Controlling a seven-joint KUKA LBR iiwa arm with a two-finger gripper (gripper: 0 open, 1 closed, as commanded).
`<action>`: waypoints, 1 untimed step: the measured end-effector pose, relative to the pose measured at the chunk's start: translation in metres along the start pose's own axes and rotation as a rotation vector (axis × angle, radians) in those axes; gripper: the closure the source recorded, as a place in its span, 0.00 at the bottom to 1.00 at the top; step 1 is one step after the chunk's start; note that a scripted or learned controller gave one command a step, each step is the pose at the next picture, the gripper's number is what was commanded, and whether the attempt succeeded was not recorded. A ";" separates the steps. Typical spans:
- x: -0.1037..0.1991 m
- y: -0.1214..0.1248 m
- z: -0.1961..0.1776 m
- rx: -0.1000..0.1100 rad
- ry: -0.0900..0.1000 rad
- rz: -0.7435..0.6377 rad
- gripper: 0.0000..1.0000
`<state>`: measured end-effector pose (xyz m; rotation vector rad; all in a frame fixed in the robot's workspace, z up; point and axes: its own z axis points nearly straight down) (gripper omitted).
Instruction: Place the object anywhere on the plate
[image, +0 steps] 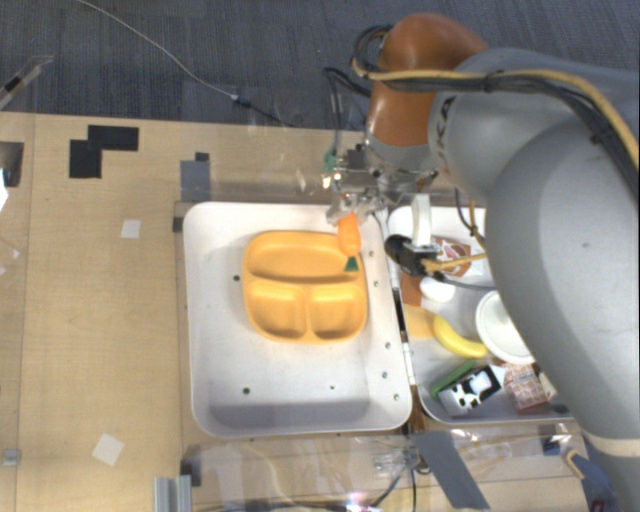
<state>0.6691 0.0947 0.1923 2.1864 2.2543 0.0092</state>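
Note:
A yellow plate (303, 285) with three compartments lies in the left white bin (230, 380). A small orange toy carrot (347, 236) with a green tip hangs over the plate's far right corner, tip pointing down toward the rim. My gripper (352, 208) is directly above it, shut on the carrot's upper end. The grey arm with its orange band (415, 60) reaches in from the right and covers much of the right bin.
The right bin (430, 400) holds a banana (455, 338), a white round dish (500, 325), a black and green box (466, 386), a snack packet (524, 385) and other small items near the divider. Cables trail behind the bins.

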 end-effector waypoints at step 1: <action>-0.005 0.000 0.000 0.001 -0.002 0.006 0.00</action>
